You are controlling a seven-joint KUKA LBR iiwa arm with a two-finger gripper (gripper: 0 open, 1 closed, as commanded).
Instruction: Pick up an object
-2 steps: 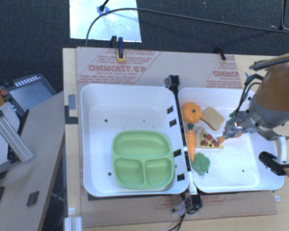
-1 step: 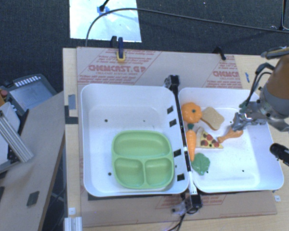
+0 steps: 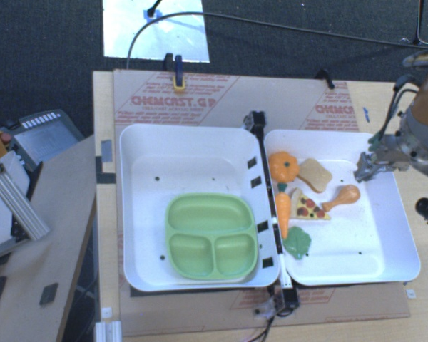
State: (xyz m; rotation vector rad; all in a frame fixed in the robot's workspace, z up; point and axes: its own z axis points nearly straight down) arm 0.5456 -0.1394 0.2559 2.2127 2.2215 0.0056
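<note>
Toy food fills the left half of the right bin (image 3: 385, 262), and nothing there looks lifted, so we judge the task barely begun. A pumpkin (image 3: 284, 167) sits near the bin's far left corner, with a slice of bread (image 3: 315, 174) just beside it toward the middle. A carrot (image 3: 282, 212) lies along the left wall, a pizza slice (image 3: 309, 207) next to it, and broccoli (image 3: 297, 242) further toward the near edge. A chicken drumstick (image 3: 341, 197) lies closest to the bin's centre. All six rest on the bin floor.

We see the gripper (image 3: 364, 168) over the far right part of this bin, close to the right wall and apart from every toy; the drumstick and bread are its nearest candidates. Nothing sits between its tips, so we count it as carrying nothing. Choosing a piece, descending, closing and lifting all remain to be done.

We cannot tell how wide the tool is set, since it is small, dark and blurred against the wrist. The arm (image 3: 424, 130) is cut off at the right edge. The left bin (image 3: 139, 155) holds a green divided plate (image 3: 211, 235) near its near edge.
</note>
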